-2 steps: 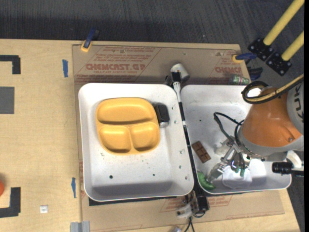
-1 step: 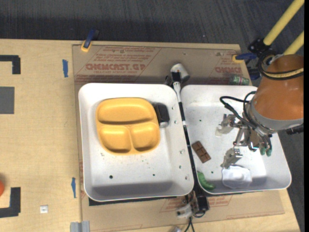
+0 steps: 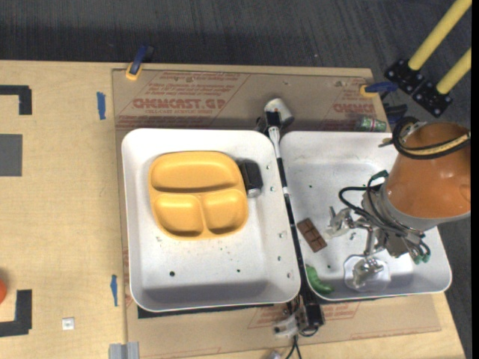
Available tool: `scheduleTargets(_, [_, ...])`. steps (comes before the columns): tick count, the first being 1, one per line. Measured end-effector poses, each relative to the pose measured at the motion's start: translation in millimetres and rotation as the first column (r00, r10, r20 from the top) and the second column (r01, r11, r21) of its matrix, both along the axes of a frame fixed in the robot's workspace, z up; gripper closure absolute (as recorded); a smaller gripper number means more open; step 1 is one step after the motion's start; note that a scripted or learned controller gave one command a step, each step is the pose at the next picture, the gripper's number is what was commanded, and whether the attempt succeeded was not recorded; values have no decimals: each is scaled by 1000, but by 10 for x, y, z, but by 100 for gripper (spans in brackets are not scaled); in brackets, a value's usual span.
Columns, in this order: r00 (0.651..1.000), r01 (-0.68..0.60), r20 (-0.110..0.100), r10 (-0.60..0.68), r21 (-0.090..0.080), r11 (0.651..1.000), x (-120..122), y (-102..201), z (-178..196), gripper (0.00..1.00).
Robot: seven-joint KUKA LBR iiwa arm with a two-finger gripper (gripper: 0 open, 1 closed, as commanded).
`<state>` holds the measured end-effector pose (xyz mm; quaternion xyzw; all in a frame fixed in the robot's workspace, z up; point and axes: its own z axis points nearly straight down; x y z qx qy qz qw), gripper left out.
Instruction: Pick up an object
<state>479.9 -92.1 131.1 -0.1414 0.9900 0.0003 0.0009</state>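
A yellow three-compartment plastic tray (image 3: 198, 193) is being carried flat in the left shallow white bin (image 3: 150, 268) on the desk, with a small dark block (image 3: 250, 177) touching its right edge; in the right shallow white bin (image 3: 322, 159), a brown chocolate-like bar (image 3: 311, 235) is lying near the left wall, and a small green piece (image 3: 319, 281) near the front corner; the metal gripper (image 3: 364, 269) is being held low over the bin floor, whether anything is being pinched cannot be told.
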Motion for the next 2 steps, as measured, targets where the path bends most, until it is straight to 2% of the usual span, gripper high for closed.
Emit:
scheduleTargets(1, [962, -272, 8, 272, -3, 962, 421, -158, -430, 0])
scheduleTargets(2, [732, -681, 7, 681, -7, 732, 663, -171, -432, 0])
